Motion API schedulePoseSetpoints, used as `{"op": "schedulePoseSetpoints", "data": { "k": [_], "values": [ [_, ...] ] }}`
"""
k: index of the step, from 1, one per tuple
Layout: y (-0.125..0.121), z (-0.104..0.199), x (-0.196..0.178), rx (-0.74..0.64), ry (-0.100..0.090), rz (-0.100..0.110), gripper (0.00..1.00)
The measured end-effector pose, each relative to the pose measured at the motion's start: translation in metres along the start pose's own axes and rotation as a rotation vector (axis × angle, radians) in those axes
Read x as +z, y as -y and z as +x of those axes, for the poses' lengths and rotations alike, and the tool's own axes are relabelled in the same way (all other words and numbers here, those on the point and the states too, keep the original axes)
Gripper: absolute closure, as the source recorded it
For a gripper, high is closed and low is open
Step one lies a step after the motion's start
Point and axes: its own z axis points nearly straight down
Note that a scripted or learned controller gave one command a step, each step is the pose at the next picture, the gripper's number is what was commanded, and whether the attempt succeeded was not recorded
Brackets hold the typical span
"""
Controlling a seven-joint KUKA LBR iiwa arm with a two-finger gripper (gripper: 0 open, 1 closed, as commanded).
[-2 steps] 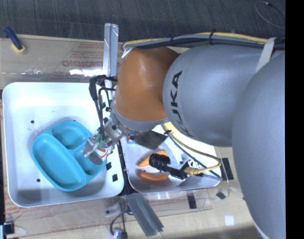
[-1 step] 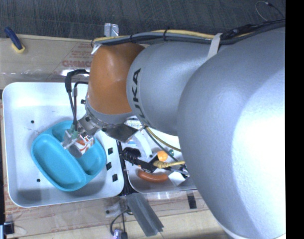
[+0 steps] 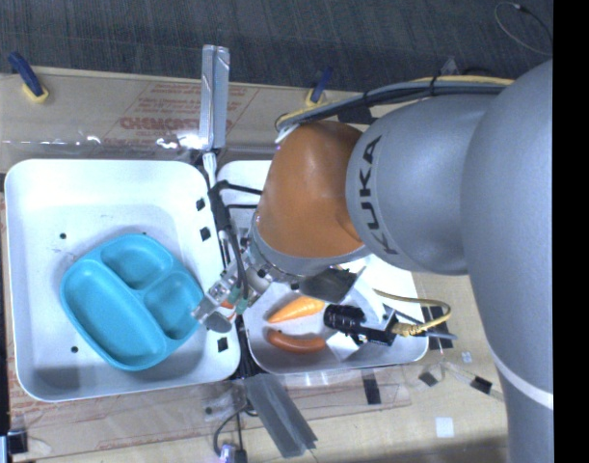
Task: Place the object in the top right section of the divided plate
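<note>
While my arm (image 3: 390,191) hangs over the right bin (image 3: 410,350), my jaws (image 3: 222,302) reach across the wall between the bins toward the plate (image 3: 130,302); I cannot tell their state. Two orange objects (image 3: 296,324) lie in the right bin.

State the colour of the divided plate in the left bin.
Light blue divided plate, clearest in the camera view.

So I count two white bins (image 3: 43,258) on the worktop, one blue divided plate (image 3: 130,302) in the left one, two orange items (image 3: 296,310) right of that plate.
</note>
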Motion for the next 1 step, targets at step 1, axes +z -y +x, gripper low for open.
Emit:
{"op": "schedulePoseSetpoints", "data": {
  "k": [1],
  "values": [
    [-0.0444,0.0199,-0.0212,-0.108,0.001,-0.001,1.0]
  ]
}}
